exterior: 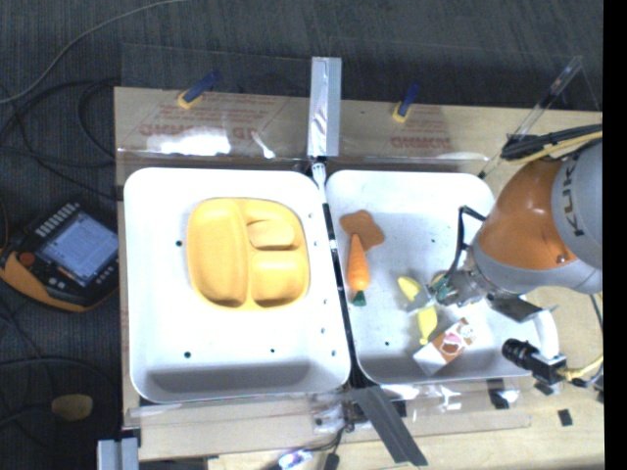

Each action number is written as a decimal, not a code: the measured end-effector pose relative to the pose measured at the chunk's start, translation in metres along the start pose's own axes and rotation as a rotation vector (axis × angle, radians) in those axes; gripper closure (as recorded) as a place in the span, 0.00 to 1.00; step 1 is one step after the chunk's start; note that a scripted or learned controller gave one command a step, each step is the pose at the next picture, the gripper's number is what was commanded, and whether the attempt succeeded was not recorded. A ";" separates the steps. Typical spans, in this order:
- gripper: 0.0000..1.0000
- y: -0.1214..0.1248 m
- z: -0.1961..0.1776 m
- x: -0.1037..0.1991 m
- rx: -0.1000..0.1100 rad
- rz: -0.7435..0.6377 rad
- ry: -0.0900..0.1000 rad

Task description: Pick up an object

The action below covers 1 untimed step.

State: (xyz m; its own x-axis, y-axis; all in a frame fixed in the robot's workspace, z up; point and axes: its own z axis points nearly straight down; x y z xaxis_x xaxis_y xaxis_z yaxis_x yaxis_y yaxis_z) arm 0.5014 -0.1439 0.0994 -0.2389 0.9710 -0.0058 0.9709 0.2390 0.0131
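I am looking down on a table (460,125) carrying two white bins side by side. The left bin (157,292) is holding a yellow divided tray (247,253). My grey and orange arm (534,228) is reaching in from the right over the right bin (392,204), its jaws (449,289) hanging low near the bin's middle; I cannot tell how they are standing. A toy carrot (358,267) is lying by the bin's left wall, touching a tan piece (363,225) on its far side. A small white carton (446,345) is sitting nearer, and yellow scraps (409,287) are lying just left of the jaws.
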 end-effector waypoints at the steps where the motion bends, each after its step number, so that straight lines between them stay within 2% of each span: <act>1: 1.00 0.028 -0.123 -0.040 0.017 0.420 -0.001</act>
State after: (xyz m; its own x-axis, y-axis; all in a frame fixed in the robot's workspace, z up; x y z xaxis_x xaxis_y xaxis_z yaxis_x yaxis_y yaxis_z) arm 0.5362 -0.1763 0.2226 0.1782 0.9840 -0.0040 0.9840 -0.1782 -0.0020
